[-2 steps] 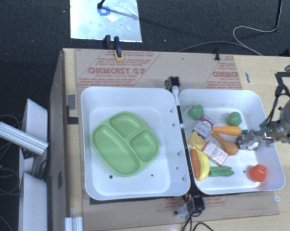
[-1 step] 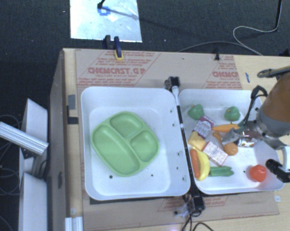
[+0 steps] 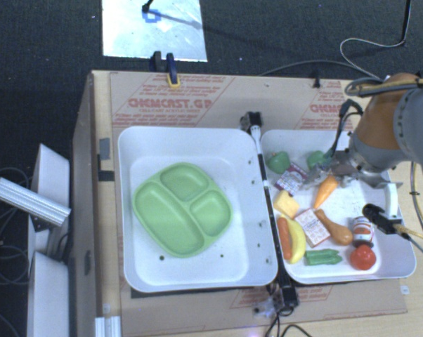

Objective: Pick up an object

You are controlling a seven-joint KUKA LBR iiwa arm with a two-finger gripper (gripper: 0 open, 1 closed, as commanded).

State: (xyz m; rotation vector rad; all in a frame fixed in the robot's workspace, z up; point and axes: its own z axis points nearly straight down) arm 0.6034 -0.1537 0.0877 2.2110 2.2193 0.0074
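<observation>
a: where is the gripper (image 3: 329,166) now?

b: i see it low in the right bin (image 3: 401,255), just above the toy carrot (image 3: 324,190). the fingers are hidden, so i cannot tell their state. i would descend straight, close slowly, and avoid the green pepper (image 3: 315,159) behind the carrot.

My two bins (image 3: 190,272) look like smooth, slightly glossy white plastic. The green divided plate (image 3: 182,208) is matt plastic. The toy tomato (image 3: 363,257) and carrot (image 3: 324,190) shine like moulded plastic. Beneath lies brown printed cardboard (image 3: 197,97), dull and flat.
</observation>
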